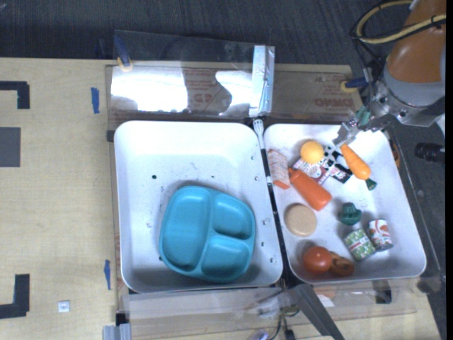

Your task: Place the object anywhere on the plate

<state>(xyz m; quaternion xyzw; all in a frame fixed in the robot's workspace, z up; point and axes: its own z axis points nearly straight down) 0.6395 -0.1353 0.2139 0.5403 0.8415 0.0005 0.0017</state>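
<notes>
nearest, at the right bin's (407, 222) front edge: red tomato (318, 258) with a brown piece touching its right side, then two small cans (368, 239) tilted side by side toward the right wall. just behind, a teal knob-shaped toy (349, 214) and a tan disc (301, 219) near the bin's middle. across the divider, a blue sectioned plate (207, 234) filling the front half of the left bin (134, 161), bare white floor behind it. farther back in the right bin, an orange cylinder (311, 189) lying slantwise, a yellow-orange ball (311, 151), a black-and-white packet (330, 163), and the carrot (356, 164) near the back right corner, long axis diagonal, green tip toward the right wall. gripper (349, 132) low over the carrot's upper end, fingers too blurred to read. beyond, glossy clear sheet, pale wooden bench (49, 211), dark floor.
</notes>
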